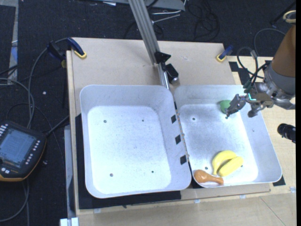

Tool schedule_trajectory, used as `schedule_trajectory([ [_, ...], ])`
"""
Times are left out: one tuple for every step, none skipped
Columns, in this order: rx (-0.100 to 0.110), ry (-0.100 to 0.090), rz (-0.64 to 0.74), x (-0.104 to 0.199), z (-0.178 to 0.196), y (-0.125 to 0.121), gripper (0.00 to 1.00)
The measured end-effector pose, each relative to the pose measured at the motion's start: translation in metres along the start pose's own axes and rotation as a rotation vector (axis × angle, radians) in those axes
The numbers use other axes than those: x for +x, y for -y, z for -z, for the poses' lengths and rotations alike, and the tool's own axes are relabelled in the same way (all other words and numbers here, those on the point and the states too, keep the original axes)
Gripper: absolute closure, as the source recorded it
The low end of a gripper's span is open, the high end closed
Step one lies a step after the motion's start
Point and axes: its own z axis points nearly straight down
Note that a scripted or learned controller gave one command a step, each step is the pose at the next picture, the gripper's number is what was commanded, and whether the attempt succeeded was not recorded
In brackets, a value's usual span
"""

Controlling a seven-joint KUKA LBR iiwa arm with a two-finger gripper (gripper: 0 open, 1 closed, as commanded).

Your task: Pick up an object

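The gripper (pixel 243 106) hangs over the upper right part of the right bin (pixel 263 145), its 2 fingers spread apart with nothing between them. The left finger points down just beside a small green object (pixel 225 105), which lies near the bin's back wall; whether the finger touches it cannot be told from this slanted view.

The main risk is a miss on the green object. It sits to the left of the open fingers rather than between them, so a straight descent and close would likely pinch air or nudge the object away. It also lies close to the sloping wall, and a finger coming down there could strike the wall or push the object up against it, where the fingers may not get around it. Its rounded shape could let it squirt out as the fingers close.

The other candidates are well apart, at the front of the same bin: a yellow banana-like object (pixel 226 163) and an orange object (pixel 207 177) just beside it, near the front rim.

Count: 2 white bins, the left bin (pixel 87 126) and the right one; 3 objects, all in the right bin, 1 green, 1 yellow, 1 orange; 1 gripper.
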Motion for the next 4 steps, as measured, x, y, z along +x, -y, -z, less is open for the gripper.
schedule_trajectory([
  [0.000,0.000,0.000,0.000,0.000,0.000,0.00],
  [0.003,-0.001,0.000,0.000,-0.042,0.002,0.00],
  [0.005,-0.001,0.001,0.010,-0.093,0.003,0.00],
  [0.005,-0.001,0.000,0.014,-0.152,0.011,0.00],
])
